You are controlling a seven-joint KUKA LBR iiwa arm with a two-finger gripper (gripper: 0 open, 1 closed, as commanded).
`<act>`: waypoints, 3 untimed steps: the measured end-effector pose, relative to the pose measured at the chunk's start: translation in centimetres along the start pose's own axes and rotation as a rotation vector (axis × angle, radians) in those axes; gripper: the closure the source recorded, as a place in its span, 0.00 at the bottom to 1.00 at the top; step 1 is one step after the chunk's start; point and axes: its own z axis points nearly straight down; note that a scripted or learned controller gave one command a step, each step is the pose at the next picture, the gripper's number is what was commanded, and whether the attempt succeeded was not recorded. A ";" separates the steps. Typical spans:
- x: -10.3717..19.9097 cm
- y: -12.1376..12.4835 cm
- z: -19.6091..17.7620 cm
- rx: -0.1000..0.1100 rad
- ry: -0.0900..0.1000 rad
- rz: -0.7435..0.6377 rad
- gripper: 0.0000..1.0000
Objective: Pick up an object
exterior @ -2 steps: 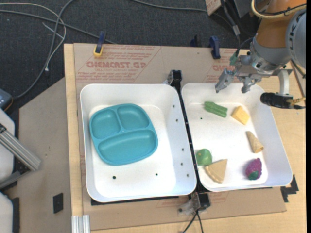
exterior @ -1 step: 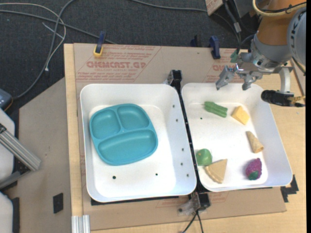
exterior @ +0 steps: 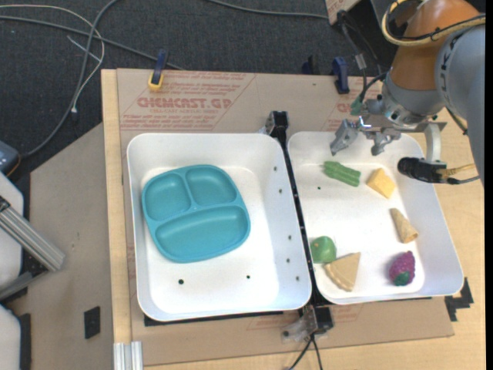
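Note:
My gripper (exterior: 360, 142) hangs over the far edge of the right bin (exterior: 431, 284), its two fingers spread apart with nothing between them. Just below it lies a green pickle-shaped piece (exterior: 342, 173). A yellow cheese wedge (exterior: 380, 183) sits to the right of that. Nearer the front are a tan cone (exterior: 404, 226), a purple grape bunch (exterior: 401, 268), a green ball (exterior: 323, 247) and a tan wedge slice (exterior: 343, 271).
The left bin (exterior: 146, 284) holds a teal divided plate (exterior: 196, 211). A black clamp (exterior: 276, 122) sits at the divider between the bins. Blue clamps (exterior: 159, 68) pin the cardboard at the back. Cables trail across the dark floor behind.

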 end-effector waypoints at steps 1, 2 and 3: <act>-0.2 -0.7 6.3 0.003 0.000 0.002 0.00; -0.1 -0.4 7.6 -0.012 -0.003 0.000 0.00; -0.1 -0.1 6.2 -0.022 -0.003 -0.001 1.00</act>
